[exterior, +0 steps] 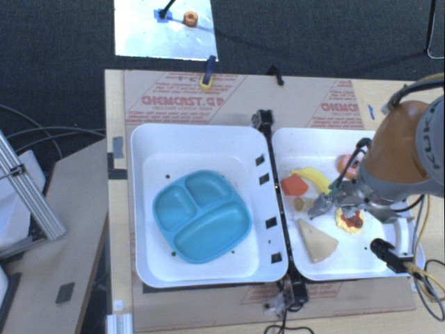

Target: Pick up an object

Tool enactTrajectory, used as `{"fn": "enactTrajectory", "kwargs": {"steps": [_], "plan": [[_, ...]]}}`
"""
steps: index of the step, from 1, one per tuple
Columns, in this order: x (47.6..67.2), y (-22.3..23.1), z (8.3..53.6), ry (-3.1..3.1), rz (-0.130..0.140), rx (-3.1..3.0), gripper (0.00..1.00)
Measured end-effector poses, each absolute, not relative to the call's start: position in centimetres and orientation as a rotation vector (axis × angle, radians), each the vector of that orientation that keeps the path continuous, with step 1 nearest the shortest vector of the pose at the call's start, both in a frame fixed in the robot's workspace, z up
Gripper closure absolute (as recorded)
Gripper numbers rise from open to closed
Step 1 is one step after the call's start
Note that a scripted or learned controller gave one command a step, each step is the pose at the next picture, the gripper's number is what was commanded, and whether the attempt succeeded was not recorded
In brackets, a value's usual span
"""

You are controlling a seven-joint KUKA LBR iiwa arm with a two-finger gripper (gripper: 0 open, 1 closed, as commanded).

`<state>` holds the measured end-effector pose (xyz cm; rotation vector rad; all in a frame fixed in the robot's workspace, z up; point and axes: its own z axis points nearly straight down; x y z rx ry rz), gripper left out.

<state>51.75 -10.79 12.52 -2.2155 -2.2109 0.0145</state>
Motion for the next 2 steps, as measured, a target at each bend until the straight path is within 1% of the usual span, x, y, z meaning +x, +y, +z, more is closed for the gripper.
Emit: {"fn": "enactTrajectory", "kwargs": {"steps": [1,2], "plan": [[58.3,-14.1,8.4,-2.229,-0.006,-2.224,0.00],[50.2,-12.9,8.4,-2.217,0.003,-2.220,0.00]]}}
